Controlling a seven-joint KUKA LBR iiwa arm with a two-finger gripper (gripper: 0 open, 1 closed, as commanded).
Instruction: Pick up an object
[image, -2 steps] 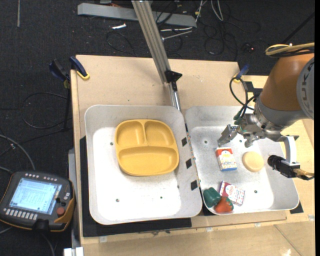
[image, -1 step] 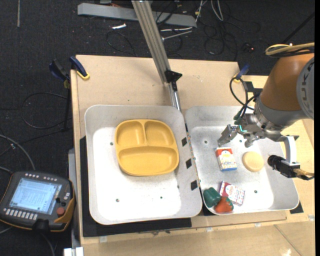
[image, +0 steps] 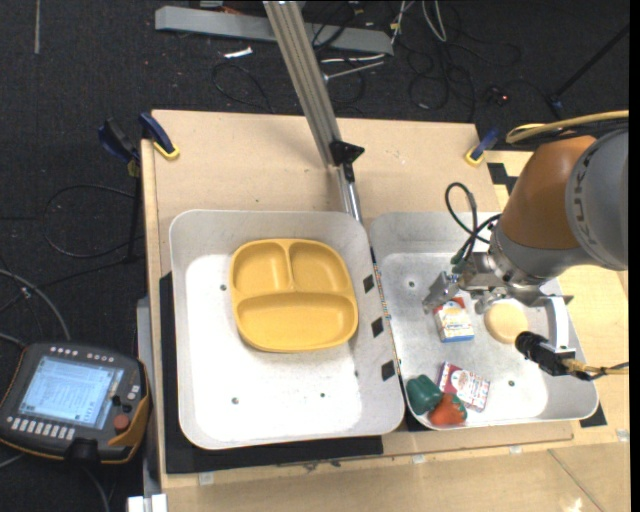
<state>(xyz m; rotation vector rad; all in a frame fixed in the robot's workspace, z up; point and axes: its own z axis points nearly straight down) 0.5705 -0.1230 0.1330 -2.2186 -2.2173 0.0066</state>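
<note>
Handheld grey teach pendant with a lit screen (image: 72, 400) lies lowest in the camera view, on the dark floor left of the bench; I take it as parked out of the arm's reach.

Item 2: left shallow white bin (image: 200, 380), smooth, rounded corners. It bears a yellow plastic divided plate (image: 294, 295) with three compartments, glossy, sitting flat near the bin's upper middle.

Item 3: right shallow white bin (image: 410, 270), touching the left bin along the centre seam. Contents, all loose candidates for the pick:
- small white carton with red and blue print (image: 455, 322), boxy, flat faces, at mid-bin;
- pale yellow rounded object (image: 505, 320), smooth, just beside the carton on the right;
- flat red-and-white packet (image: 466, 386), lower in the bin;
- red rounded toy item (image: 450, 410) and dark green piece (image: 420, 392), touching at the bin's lower left corner.

Item 4: grey arm with orange band (image: 560, 200), reaching in from the right. Its two-finger gripper (image: 452, 292) sits low, just above the carton's top edge. I judge the carton to be the target, its flat sides suiting a pinch. I cannot tell how wide the gripper stands, nor whether it has hold of anything.

Item 5: slanted grey metal pole (image: 310, 80), crossing the bench's far edge.
</note>
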